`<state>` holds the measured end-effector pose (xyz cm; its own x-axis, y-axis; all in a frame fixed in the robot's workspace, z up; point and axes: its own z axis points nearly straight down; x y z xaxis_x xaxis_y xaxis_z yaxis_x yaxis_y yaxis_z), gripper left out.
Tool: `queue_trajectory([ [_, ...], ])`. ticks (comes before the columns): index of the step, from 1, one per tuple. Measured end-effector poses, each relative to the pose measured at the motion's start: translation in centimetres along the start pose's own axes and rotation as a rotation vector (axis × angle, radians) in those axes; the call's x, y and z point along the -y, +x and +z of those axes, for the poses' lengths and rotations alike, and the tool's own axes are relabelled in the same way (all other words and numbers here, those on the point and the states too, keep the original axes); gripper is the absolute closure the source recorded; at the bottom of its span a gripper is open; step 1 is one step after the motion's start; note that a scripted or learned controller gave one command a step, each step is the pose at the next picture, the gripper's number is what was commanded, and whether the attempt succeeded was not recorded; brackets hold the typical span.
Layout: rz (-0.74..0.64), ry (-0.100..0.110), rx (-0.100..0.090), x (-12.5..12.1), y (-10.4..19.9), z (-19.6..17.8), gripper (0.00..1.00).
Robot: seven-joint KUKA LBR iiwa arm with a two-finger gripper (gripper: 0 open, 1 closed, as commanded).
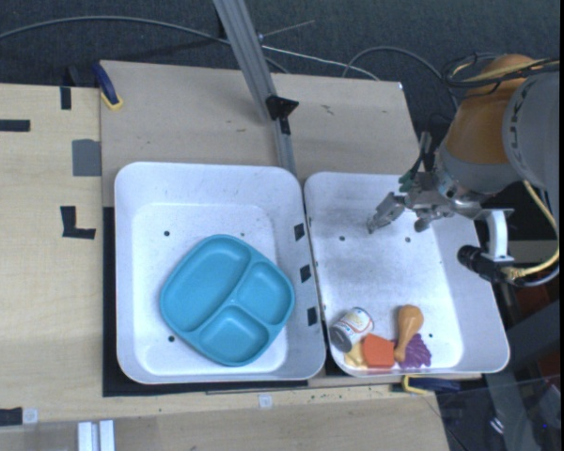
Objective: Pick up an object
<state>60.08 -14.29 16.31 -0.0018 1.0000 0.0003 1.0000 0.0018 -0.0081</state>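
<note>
In the right bin's (pixel 470 280) near corner: a huddle of small toys, the gripper (pixel 401 216) empty above its far end.
The tan drumstick-shaped piece (pixel 409 324) stands lengthwise toward the far wall, knob end farthest. Beside it lie a white-and-red can (pixel 353 323), an orange block (pixel 378 350) and purple grapes (pixel 416 351). The left bin (pixel 132 252) holds a blue divided plate (pixel 227 299). The gripper's fingers are spread, well apart from the toys.
</note>
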Motion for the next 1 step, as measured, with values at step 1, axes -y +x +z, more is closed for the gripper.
queue_trajectory([
  [1, 0.000, -0.001, 0.001, -0.48, -0.38, 6.15, 0.00],
])
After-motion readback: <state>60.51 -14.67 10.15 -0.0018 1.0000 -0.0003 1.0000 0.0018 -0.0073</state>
